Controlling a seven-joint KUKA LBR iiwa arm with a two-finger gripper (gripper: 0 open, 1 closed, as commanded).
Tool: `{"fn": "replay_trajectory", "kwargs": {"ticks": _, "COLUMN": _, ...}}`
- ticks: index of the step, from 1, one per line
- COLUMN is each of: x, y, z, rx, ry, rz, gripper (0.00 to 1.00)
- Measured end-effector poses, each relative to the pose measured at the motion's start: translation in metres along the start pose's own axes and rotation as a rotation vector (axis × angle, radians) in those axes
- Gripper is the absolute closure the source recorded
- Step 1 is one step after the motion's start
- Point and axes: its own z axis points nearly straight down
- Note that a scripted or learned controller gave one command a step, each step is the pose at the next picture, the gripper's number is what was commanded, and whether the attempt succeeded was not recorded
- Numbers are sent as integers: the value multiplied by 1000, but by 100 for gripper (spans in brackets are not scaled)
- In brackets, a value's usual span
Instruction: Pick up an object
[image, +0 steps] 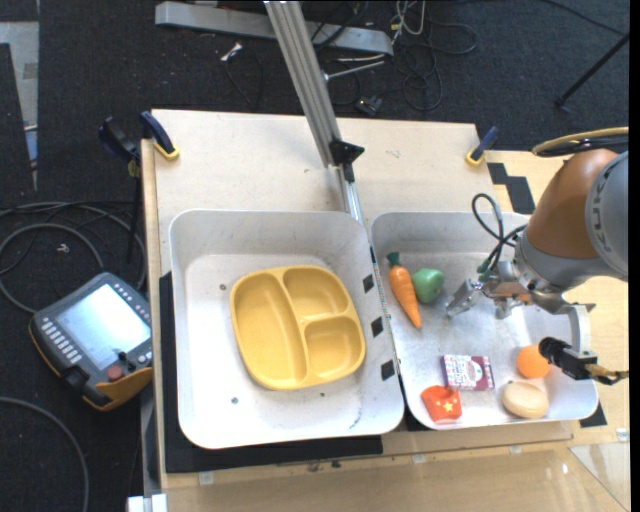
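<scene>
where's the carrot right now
The carrot lies in the right bin, near its left wall, beside the green object and left of the gripper.

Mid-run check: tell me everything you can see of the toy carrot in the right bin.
The carrot is a small orange toy with a dark green stub at its top, smooth and plastic-looking. It lies flat on the floor of the right bin, near that bin's left wall, stub toward the far side and tip pointing toward the camera. A green rounded object sits right beside it, apparently touching. The gripper is off to its right, apart from it.
</scene>
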Motion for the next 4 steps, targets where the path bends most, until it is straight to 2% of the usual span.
{"fn": "replay_trajectory", "kwargs": {"ticks": 1, "x": 0, "y": 1, "z": -11, "rx": -3, "ry": -1, "rz": 0, "gripper": 100}}
{"fn": "replay_trajectory", "kwargs": {"ticks": 3, "x": -4, "y": -2, "z": -133, "rx": -10, "ry": -4, "rz": -3, "gripper": 100}}
{"fn": "replay_trajectory", "kwargs": {"ticks": 4, "x": -4, "y": -1, "z": -165, "rx": -8, "ry": -3, "rz": -3, "gripper": 100}}
